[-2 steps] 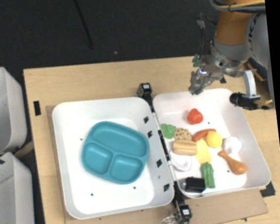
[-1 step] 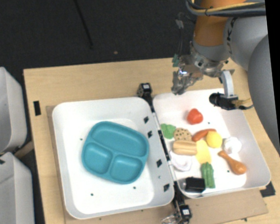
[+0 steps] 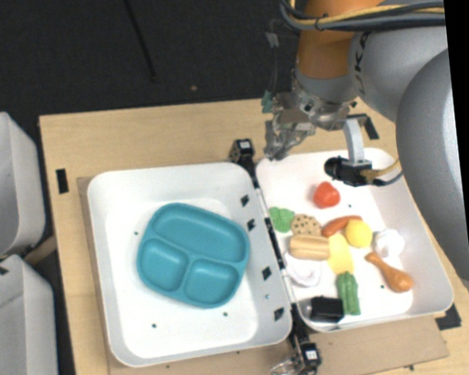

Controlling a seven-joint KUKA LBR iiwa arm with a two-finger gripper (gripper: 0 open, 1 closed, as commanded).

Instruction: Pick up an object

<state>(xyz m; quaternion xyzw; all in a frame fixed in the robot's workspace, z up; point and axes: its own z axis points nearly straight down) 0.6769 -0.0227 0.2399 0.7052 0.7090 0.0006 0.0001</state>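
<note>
The right bin (image 3: 403,206) holds several toy foods: a red tomato (image 3: 327,194), a green piece (image 3: 281,217), a cookie (image 3: 305,224), a hot dog bun (image 3: 309,248), a yellow lemon (image 3: 357,232), an orange drumstick (image 3: 391,272), a green pickle (image 3: 347,292) and a black block (image 3: 324,308). My gripper (image 3: 280,143) hangs over the far left corner of this bin, apart from the foods. I see nothing held in it.
A blue sectioned plate (image 3: 193,254) lies in the left bin (image 3: 127,318). A ridge with black clips (image 3: 266,237) divides the two bins. A black fitting with a cable (image 3: 349,169) sits at the right bin's far side. The arm's grey body (image 3: 427,120) looms over the right edge.
</note>
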